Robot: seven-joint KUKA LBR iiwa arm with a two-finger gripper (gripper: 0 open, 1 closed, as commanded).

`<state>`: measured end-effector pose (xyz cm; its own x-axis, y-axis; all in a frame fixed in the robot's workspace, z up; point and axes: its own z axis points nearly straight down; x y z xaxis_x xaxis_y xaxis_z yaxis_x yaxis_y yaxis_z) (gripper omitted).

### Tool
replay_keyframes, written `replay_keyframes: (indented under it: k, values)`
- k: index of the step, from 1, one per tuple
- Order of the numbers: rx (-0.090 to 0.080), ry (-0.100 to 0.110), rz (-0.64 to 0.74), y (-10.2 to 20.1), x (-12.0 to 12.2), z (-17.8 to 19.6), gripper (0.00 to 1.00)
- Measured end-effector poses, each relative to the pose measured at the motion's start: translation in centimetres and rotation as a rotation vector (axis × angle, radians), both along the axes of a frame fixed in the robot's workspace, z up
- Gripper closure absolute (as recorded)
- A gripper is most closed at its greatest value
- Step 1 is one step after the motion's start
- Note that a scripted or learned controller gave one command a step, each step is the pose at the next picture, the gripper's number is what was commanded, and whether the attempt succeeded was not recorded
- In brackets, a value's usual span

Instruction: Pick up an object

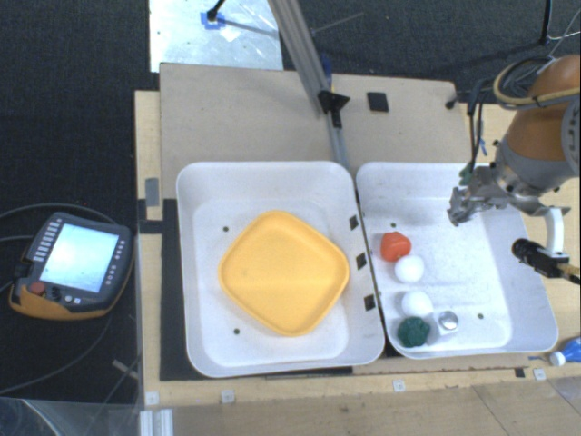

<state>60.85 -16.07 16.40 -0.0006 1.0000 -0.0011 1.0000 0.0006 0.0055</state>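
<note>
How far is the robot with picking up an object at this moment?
Nothing looks picked yet. The gripper is over the right bin, apart from the objects. The orange ball, two white balls, green ball and a small metal piece lie in that bin. Reaching, grasping and lifting remain.

Two shallow bins, left (195,243) and right (517,280), of smooth white plastic with a faint sheen and rounded moulded rims. In the left, a yellow square plate (284,272), matt plastic, evenly smooth. In the right, an orange-red ball (395,246), dull and soft-looking; two white balls (409,269) (417,302), smooth and slightly glossy; a dark green ball (414,331) with a rougher, fuzzy-looking surface; a small shiny metal cylinder (448,320). Counter (245,107) of pale matt board, like unfinished wood or fibreboard. Arm (545,125) in satin grey metal with a glossy orange band. Pole (304,39) of brushed metal. Floor (73,80) of dark rough carpet.
</note>
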Motion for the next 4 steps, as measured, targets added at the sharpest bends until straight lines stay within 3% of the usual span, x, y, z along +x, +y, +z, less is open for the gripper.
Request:
replay_keyframes:
  k: [2, 4]
  values:
    - [0.0, 0.0, 0.0, -0.8, 0.6, 11.2, 1.0]
    - [0.002, 0.004, 0.003, 10.0, -3.9, 10.5, 1.0]
